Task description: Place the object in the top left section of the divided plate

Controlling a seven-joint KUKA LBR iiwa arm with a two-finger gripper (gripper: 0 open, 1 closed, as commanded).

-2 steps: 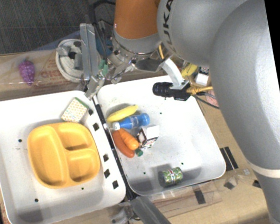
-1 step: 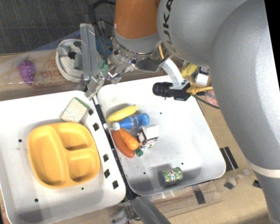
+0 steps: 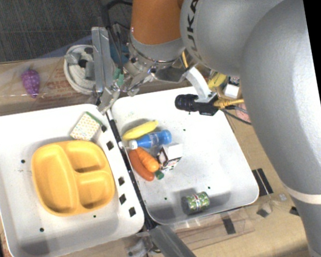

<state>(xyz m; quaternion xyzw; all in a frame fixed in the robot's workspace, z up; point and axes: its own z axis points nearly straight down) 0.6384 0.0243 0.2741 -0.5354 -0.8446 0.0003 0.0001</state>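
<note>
A yellow divided plate (image 3: 73, 174) lies in the left bin (image 3: 13, 200). Touching the plate's upper right rim is a pale speckled square sponge (image 3: 85, 127). In the right bin (image 3: 216, 164) a banana (image 3: 139, 130), a blue bottle (image 3: 151, 140), a carrot (image 3: 144, 163) and a small box (image 3: 171, 155) cluster near the left wall. A green can (image 3: 196, 201) rests by the front wall. My gripper (image 3: 104, 96) hangs over the far end of the wall between the two bins, just right of the sponge and above the banana.
A purple toy (image 3: 30, 81) and a white coil (image 3: 79, 68) lie on the bench beyond the bins. The big grey arm (image 3: 245, 48) covers the upper right of the view and part of the right bin.
</note>
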